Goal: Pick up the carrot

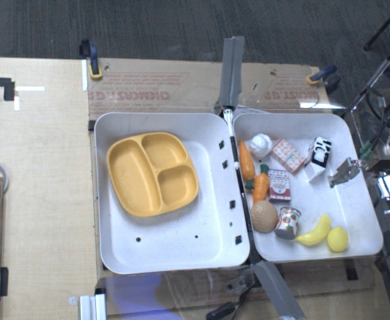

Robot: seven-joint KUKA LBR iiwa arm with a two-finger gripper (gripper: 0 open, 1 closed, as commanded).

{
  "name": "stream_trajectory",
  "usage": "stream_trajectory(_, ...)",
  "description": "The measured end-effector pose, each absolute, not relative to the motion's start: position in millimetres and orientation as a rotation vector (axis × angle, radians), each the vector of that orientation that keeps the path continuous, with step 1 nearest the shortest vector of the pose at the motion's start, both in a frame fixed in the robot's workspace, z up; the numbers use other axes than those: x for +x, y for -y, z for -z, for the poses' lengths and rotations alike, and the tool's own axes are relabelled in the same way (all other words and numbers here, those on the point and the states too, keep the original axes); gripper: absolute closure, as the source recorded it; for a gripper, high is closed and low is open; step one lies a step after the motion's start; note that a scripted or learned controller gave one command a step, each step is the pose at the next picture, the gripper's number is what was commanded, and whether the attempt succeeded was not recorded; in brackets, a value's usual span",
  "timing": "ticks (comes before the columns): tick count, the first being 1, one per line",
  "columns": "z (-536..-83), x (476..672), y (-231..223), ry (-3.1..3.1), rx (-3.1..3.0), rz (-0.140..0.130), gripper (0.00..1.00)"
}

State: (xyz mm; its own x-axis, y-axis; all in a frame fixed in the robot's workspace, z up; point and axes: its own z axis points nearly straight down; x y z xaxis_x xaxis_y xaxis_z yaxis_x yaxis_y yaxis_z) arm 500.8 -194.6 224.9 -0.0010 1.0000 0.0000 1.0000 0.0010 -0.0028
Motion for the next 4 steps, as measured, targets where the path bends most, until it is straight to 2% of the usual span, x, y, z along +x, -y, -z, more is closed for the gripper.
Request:
stream_trajectory(1, -323, 599.8, 212, 1.905, -2.498, -0.005, 0.00)
stream_trajectory(2, -205, 608.2, 203, 1.907, -2.494, -0.005, 0.00)
stream_trajectory(3, -165, 588.2, 194, 1.710, -2.632, -0.005, 0.00)
stream_trajectory(4, -348, 659.1, 171, 1.330, -2.846, -0.006, 0.00)
